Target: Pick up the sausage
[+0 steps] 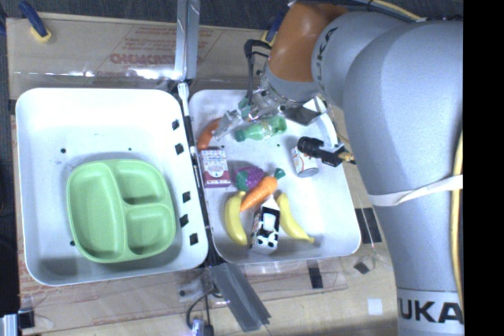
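Orange-brown sausage (207,134) lying against right bin's (335,236) left wall, not yet lifted. My gripper (242,116) hovering just beside it, near green bottle (260,129). Finger state: cannot tell.

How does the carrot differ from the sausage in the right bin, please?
The carrot is brighter orange with a green top; the sausage is duller reddish-orange and plain. The carrot lies mid-bin across a banana; the sausage lies by the bin's left wall, nearer the end effector. Both are slim and slant the same way.
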{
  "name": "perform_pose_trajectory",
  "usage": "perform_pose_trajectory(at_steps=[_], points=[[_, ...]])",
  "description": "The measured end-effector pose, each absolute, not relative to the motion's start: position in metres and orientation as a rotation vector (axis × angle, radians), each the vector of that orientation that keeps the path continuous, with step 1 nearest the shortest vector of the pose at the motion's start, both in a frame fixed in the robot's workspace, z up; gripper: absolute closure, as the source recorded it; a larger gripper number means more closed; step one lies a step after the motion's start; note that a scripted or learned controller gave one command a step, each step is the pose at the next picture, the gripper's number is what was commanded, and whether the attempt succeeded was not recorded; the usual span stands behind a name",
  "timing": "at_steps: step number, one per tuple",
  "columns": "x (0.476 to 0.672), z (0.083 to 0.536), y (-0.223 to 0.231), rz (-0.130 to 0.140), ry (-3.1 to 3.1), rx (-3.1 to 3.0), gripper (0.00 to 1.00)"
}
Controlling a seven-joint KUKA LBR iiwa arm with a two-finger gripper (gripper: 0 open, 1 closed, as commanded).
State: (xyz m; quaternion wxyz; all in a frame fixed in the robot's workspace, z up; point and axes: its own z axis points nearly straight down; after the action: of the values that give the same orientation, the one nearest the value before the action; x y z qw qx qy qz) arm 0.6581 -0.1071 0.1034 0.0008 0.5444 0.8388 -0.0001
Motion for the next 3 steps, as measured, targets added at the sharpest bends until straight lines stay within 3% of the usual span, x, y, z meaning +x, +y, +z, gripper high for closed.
perform_pose_trajectory(at_steps=[1, 2, 3], points=[[0.657, 0.094, -0.104, -0.001, 2.658, 1.677, 0.0], [0.658, 0.151, -0.111, 0.0, 2.883, 1.238, 0.0], [0.65, 0.097, -0.097, 0.0, 2.895, 1.198, 0.0]])
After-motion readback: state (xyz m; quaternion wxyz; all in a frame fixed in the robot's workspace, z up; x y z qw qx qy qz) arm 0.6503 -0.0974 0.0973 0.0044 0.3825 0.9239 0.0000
